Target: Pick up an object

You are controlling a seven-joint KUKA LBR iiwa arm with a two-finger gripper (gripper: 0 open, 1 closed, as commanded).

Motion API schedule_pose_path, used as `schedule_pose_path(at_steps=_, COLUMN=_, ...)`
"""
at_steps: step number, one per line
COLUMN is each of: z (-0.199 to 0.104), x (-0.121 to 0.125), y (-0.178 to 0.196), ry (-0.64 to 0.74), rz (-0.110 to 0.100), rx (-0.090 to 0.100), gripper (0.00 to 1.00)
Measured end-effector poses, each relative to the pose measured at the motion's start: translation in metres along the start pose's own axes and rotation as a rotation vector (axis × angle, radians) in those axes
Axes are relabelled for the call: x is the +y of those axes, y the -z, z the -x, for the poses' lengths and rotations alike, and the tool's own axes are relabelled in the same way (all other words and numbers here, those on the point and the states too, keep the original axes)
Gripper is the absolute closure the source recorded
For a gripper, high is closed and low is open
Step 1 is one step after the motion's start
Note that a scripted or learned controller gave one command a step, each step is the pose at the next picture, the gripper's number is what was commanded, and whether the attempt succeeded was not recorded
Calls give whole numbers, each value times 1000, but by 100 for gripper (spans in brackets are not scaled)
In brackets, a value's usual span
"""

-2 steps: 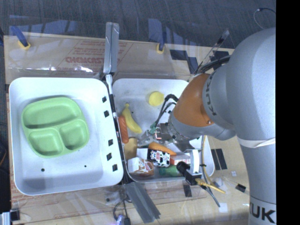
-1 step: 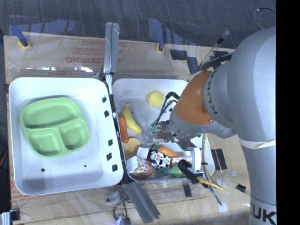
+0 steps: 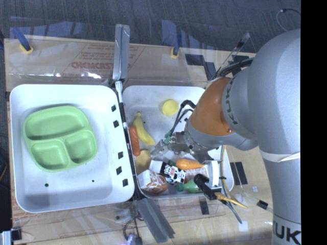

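While the gripper [image 3: 171, 146] hangs low over the right bin [image 3: 153, 93], beside the banana [image 3: 142, 130] and carrot [image 3: 189, 164], I cannot tell its jaw state. Best to centre on one toy, clear of neighbours, before closing.

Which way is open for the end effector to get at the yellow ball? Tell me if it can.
Probably yes. The yellow ball lies alone on bare floor at the far end of the right bin, nothing on it; the end effector is just beside it.
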State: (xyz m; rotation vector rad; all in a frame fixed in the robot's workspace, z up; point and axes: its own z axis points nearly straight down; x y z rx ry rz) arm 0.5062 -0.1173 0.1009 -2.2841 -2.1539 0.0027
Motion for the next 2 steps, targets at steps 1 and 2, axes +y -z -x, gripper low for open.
schedule_pose_path(at_steps=1, z=-25, x=79, y=-10, ry=-184, rz=-2, rx=1, gripper=0)
schedule_pose_path(at_steps=2, z=-27, x=79, y=0, ry=-173, rz=-6, rx=2, gripper=100)
